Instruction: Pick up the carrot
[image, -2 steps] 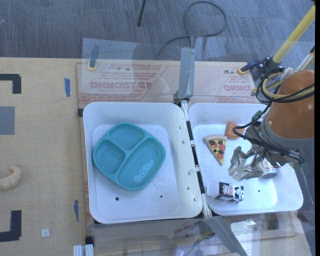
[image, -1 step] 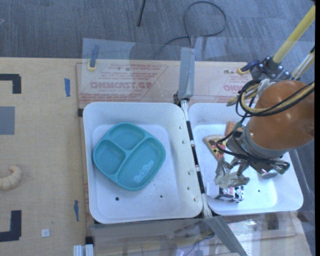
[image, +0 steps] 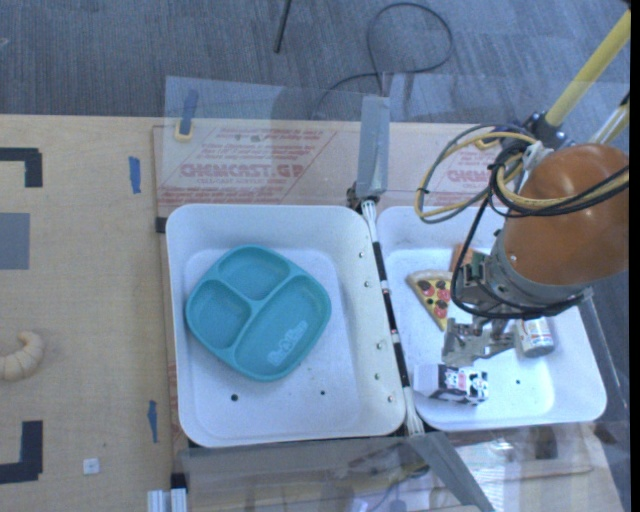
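The left bin (image: 200, 400) holds a teal divided plate (image: 258, 311), lying flat near its middle. The right bin (image: 570, 395) holds a pizza slice (image: 432, 294) toward its left side, a small silver can (image: 536, 337) further right, and a small black-and-white item (image: 462, 381) at its near edge. The hand (image: 470, 345) hangs low over this bin between pizza and can; whether it is spread or pressed together cannot be told. An orange sliver (image: 463, 262), possibly the carrot, peeks from behind the arm (image: 570, 215), mostly hidden. A pale croissant (image: 20, 356) lies on the bench (image: 80, 250) far left.
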